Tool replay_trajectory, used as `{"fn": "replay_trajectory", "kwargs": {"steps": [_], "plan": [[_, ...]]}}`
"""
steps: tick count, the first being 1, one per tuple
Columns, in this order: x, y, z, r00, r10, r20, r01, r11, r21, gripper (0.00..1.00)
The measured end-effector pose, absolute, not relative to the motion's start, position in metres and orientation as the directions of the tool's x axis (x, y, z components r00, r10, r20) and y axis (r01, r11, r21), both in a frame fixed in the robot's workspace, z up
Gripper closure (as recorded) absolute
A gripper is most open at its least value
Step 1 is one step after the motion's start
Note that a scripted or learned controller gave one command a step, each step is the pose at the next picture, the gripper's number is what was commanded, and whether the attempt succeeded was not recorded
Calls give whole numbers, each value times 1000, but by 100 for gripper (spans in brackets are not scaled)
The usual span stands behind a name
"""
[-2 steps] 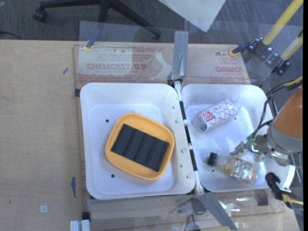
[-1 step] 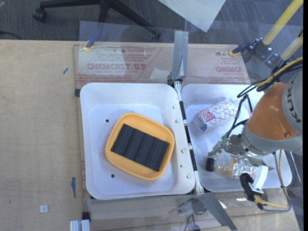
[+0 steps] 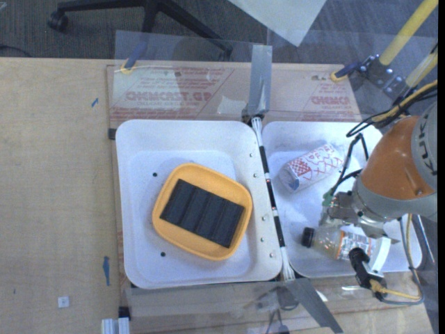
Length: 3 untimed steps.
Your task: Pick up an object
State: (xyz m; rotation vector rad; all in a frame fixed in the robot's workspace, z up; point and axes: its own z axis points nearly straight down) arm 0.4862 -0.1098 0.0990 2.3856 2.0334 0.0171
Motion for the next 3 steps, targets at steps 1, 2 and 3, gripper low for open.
{"fn": "replay_trajectory", "kwargs": {"steps": [1, 2, 3], "plan": [[486, -110, 99, 159, 987, 4, 987, -159, 12, 0], [505, -83, 184, 140, 990, -1, 990, -140, -1, 0], [505, -83, 184, 140, 990, 0, 990, -140, -1, 0]]}}
